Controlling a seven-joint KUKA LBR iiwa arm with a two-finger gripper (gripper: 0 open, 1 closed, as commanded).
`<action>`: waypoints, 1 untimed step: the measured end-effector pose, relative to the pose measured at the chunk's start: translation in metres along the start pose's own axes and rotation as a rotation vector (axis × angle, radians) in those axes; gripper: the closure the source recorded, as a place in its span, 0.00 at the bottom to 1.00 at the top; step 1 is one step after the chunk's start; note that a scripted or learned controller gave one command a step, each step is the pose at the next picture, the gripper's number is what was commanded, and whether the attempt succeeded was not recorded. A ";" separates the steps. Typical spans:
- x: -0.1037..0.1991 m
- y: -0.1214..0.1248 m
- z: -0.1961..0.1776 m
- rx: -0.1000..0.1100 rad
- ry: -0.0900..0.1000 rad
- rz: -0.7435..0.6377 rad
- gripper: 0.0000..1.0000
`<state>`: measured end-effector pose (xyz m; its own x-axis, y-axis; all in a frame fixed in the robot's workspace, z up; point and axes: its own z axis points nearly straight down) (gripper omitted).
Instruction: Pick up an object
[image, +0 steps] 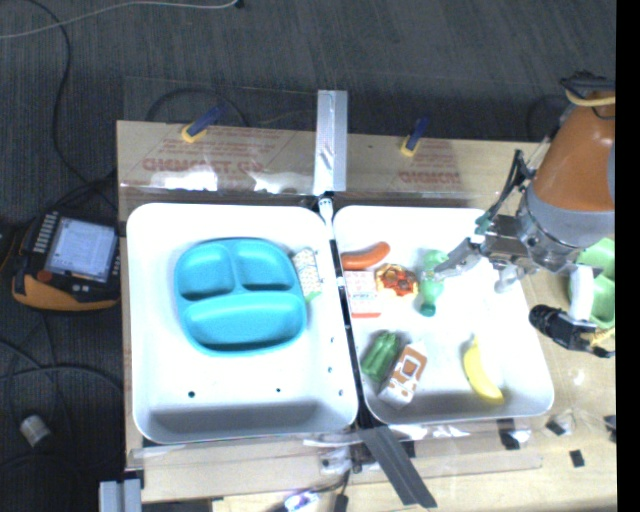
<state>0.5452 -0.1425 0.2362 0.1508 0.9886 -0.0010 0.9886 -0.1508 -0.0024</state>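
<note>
The arm (580, 180) is cut off at the right edge, and the small carton's (405, 372) print is too blurred to read.

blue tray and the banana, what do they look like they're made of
Blue tray: probably moulded plastic, one even sky-blue colour, rounded compartment ridges with a soft sheen.
Banana: likely a plastic toy, flat uniform yellow, smooth skin with no brown marks; the view is too small to rule out a real one.
Both lie in white bins that look like smooth, slightly glossy plastic.

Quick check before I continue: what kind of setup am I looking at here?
Probably a robotics lab bench for pick trials: two white bins side by side, toy food such as a banana and a blue divided plate, and a handheld controller on the carpet.
</note>
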 end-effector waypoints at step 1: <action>-0.024 -0.026 -0.043 -0.002 -0.001 -0.239 0.00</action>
<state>0.5159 -0.1619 0.2793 -0.0875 0.9962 -0.0019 0.9962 0.0875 -0.0005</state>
